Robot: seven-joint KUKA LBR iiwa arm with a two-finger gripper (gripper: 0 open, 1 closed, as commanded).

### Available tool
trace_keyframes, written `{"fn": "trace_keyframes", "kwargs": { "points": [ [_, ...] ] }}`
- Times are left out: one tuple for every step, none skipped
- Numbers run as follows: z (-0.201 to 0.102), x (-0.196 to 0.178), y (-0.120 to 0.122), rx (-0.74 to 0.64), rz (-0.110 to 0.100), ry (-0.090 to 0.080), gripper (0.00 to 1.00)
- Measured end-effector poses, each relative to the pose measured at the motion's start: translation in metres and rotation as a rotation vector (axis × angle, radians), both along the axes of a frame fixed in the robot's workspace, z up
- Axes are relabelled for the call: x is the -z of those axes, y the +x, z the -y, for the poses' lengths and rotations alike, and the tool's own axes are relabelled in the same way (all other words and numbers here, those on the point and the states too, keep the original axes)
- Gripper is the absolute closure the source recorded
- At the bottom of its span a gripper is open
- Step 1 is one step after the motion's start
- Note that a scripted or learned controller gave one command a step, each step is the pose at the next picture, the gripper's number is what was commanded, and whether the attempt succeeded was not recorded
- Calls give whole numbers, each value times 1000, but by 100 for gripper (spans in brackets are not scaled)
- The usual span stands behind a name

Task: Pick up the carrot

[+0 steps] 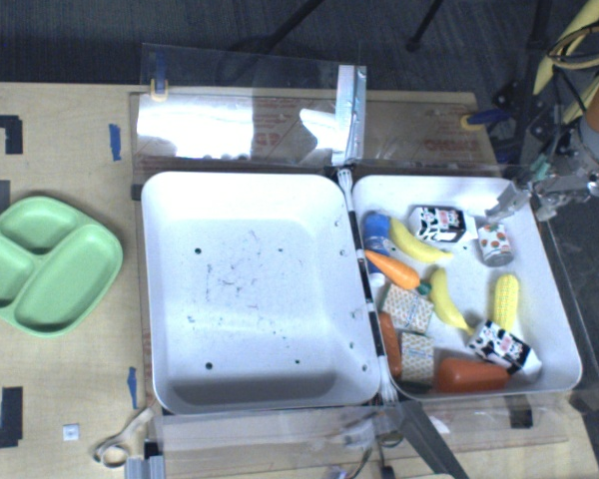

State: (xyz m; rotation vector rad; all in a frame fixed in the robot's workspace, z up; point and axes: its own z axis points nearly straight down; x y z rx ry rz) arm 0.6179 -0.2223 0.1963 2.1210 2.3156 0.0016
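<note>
Wooden table [60, 128] carries two white bins side by side, with a green divided plate [46, 263] well apart on the left. At the right bin [554, 297], the carrot [393, 268] lies against the left wall, just beside a banana [417, 242] and a blue thing [376, 230], near two cow-patterned cartons [436, 223] whose print is too small to read. Above the bin's upper right corner hangs the gripper [506, 205], and I cannot tell how its jaws stand.

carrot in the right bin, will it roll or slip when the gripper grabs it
The carrot looks smooth, rounded and tapered, so it may slip or roll. The banana and bin wall crowding it probably limit rolling and finger room.
</note>
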Motion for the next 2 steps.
{"fn": "trace_keyframes", "kwargs": {
  "points": [
    [0,21,-44,-20,0,0,0],
    [1,-140,-19,-65,2,-2,0]
  ]
}}
